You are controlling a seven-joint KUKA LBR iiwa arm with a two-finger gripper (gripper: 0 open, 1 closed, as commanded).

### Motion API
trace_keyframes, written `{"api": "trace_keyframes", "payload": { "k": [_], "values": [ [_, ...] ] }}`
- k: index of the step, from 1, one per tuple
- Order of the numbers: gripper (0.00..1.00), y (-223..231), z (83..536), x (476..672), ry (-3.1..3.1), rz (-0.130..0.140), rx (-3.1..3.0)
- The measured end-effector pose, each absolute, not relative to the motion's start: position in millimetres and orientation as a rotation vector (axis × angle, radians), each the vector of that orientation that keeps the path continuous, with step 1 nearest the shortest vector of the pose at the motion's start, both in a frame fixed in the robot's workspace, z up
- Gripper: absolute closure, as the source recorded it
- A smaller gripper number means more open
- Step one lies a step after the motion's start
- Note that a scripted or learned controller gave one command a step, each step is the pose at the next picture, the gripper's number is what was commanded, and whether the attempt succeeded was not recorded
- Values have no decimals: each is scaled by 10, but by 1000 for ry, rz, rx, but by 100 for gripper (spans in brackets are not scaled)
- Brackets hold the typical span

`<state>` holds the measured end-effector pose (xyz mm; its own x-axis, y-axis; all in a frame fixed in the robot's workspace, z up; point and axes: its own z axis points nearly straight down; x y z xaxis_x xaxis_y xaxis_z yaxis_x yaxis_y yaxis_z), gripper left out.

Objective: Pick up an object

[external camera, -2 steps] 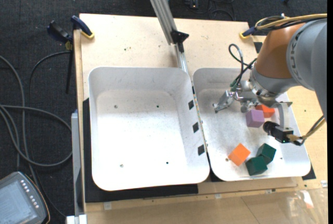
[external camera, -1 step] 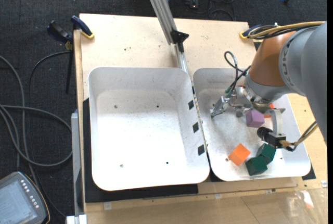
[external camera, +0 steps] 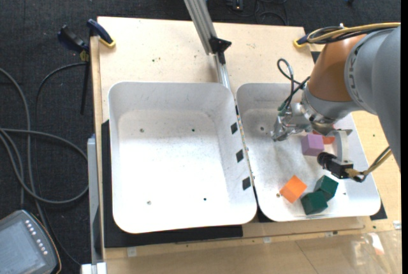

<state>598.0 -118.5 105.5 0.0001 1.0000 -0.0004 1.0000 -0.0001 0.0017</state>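
the gripper [external camera: 285,128] hangs low in the right bin [external camera: 255,110], near its upper middle; whether it is clenched or released cannot be told. the grey arm [external camera: 373,69] bends in from the right, orange band above the wrist. a pink block [external camera: 312,144] lies just beside it. an orange cube [external camera: 293,189] and two green blocks [external camera: 320,195] sit near the front rim. the left bin [external camera: 118,107] is well apart.

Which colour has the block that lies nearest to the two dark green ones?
Orange. The block lies in the right bin, just left of the green blocks, in the camera view.
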Motion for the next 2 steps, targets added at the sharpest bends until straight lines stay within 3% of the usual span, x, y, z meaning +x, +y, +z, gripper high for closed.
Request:
{"api": "trace_keyframes", "payload": {
  "k": [2],
  "values": [
    [100,-1201,1978,6062,2221,5,2215]
  ]
}}
